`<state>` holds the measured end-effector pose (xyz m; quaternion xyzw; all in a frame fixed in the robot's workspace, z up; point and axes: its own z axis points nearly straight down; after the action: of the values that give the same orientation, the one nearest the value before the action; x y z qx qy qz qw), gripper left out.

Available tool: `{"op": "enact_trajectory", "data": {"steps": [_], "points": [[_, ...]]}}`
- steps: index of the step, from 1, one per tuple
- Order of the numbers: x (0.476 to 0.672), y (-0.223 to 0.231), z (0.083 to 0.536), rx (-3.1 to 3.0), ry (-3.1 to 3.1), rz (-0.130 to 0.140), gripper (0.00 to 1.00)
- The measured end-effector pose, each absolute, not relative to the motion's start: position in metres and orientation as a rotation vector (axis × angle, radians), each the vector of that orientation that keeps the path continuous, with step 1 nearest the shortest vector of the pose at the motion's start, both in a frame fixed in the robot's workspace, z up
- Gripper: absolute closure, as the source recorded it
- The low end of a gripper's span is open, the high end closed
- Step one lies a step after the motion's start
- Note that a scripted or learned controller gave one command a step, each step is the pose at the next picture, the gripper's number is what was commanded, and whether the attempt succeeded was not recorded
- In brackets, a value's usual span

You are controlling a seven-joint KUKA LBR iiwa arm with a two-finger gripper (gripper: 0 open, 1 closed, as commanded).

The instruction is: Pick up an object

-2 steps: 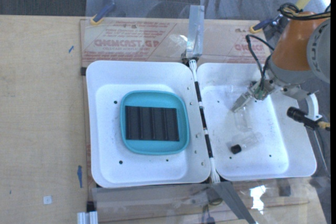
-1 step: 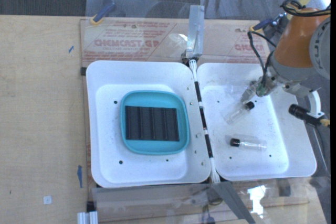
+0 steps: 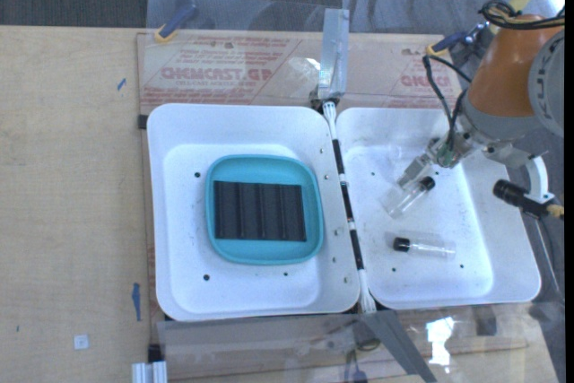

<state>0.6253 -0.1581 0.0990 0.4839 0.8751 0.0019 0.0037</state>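
Gripper down in the right bin — nothing lifted yet.

We see the arm reaching into the right bin; the left bin holds a teal tray. The gripper sits over one clear vial — whether it is closed on it, we cannot tell. A second vial lies nearby; the pickup remains.

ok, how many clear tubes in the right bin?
2. One tube lies near the front of the right bin; another tube sits mid-bin at the pincer. Others could be hidden under the arm.
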Motion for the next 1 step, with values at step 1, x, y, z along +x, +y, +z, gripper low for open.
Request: {"op": "enact_trajectory", "data": {"steps": [1], "points": [[0.5899,-0.1183,0.089,1.516,2.743,0.005,0.0]]}}
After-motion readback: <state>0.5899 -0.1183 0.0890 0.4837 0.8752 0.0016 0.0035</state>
